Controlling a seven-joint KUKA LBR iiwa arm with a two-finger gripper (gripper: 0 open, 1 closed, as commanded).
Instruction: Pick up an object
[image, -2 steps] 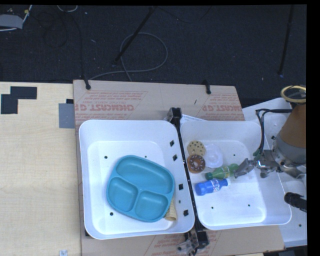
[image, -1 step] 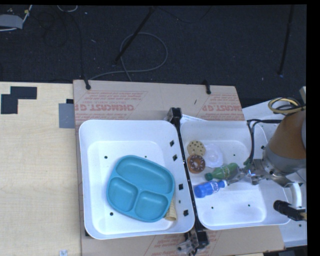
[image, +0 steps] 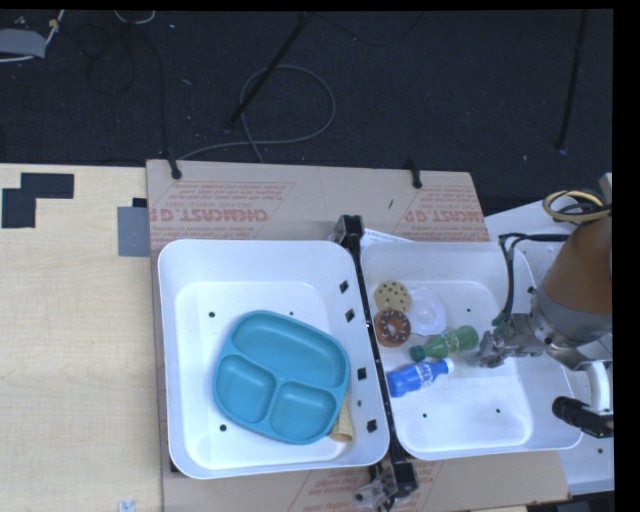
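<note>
Green plastic, the small bottle (image: 447, 343) lies on its side near the middle of the right bin (image: 470, 440), its base pointing toward three o'clock. The gripper (image: 497, 345) sits just beside that end; whether it is spread or pinching, I cannot tell. A blue bottle (image: 418, 377) lies at its seven o'clock.

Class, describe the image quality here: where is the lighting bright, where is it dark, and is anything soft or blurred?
Camera view: both white bins look bright, nearly washed out; the floor behind is dark; the gripper and blue bottle look soft.
</note>
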